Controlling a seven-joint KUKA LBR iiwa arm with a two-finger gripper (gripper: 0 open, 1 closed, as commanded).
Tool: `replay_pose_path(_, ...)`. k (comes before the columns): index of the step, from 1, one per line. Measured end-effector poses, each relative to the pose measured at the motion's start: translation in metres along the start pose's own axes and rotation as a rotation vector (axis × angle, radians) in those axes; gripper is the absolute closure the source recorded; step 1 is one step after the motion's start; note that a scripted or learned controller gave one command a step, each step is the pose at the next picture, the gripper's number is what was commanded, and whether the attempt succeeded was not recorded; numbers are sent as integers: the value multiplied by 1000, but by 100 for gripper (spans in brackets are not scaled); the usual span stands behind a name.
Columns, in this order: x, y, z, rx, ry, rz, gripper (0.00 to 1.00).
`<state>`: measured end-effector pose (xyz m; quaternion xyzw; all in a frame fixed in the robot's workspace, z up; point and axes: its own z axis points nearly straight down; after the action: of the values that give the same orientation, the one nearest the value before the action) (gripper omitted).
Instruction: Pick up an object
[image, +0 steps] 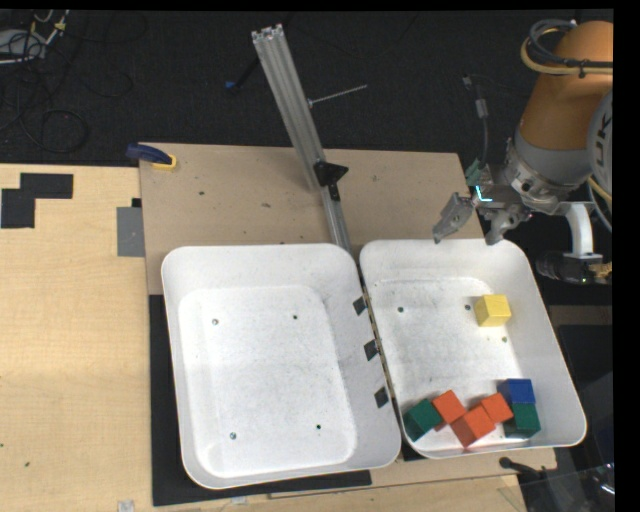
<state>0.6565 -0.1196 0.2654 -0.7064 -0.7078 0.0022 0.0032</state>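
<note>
Camera view: blocks (478, 414) in right bin (440, 262)

Even overhead light; white bins (270, 270) nearly overexposed, perhaps slightly soft.

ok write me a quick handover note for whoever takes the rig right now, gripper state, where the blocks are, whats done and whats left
Gripper: open, holding nothing, raised over the far edge of the right bin.
Blocks, all in the right bin: yellow block alone toward the far side; a cluster in the near corner of green block, two orange blocks, blue block and a second green block.
Done: no pick made yet.
Left: descend, close the jaws on one block and lift. The yellow one looks easiest, since it sits apart from the rest.
</note>
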Motion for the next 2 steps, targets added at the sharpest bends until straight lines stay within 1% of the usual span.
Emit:
replay_pose_path(1, 0, 1, -3, -4, -1, -2, 0)
replay_pose_path(2, 7, 2, 61, 1, 0, -4, 0)
